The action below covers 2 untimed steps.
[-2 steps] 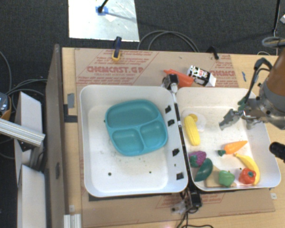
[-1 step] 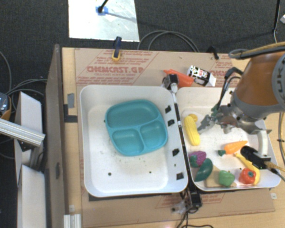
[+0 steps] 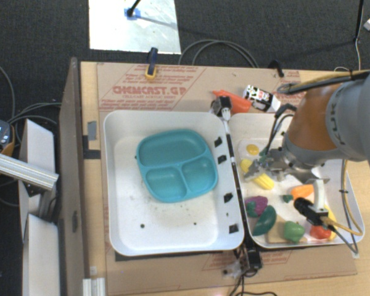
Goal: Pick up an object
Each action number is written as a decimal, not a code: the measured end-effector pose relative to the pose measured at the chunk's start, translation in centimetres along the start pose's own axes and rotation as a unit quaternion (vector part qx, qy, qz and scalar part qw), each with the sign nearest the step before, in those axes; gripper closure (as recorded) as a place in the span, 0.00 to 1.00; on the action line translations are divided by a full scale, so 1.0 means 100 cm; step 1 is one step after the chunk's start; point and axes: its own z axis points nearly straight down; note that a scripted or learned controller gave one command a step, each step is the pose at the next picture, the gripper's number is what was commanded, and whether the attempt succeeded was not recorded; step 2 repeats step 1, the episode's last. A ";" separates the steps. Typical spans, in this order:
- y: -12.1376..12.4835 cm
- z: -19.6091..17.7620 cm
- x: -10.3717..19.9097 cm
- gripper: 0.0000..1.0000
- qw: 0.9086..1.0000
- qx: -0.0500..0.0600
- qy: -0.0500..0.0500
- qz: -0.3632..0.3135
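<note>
A yellow toy (image 3: 263,181) lies in the right bin (image 3: 351,211), just under the claw (image 3: 259,165). I cannot tell how open the claw is. More toy food (image 3: 277,217) sits below it. A teal plate (image 3: 175,164) is far to its left.

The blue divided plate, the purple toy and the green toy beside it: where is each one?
blue divided plate (image 3: 176,164), camera view, on its middle ridge.
purple toy (image 3: 255,206), camera view, on its top.
green toy (image 3: 265,219), camera view, on its middle.
</note>
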 end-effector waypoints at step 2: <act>0.002 -0.015 0.000 1.00 1.000 -0.004 0.000 0.000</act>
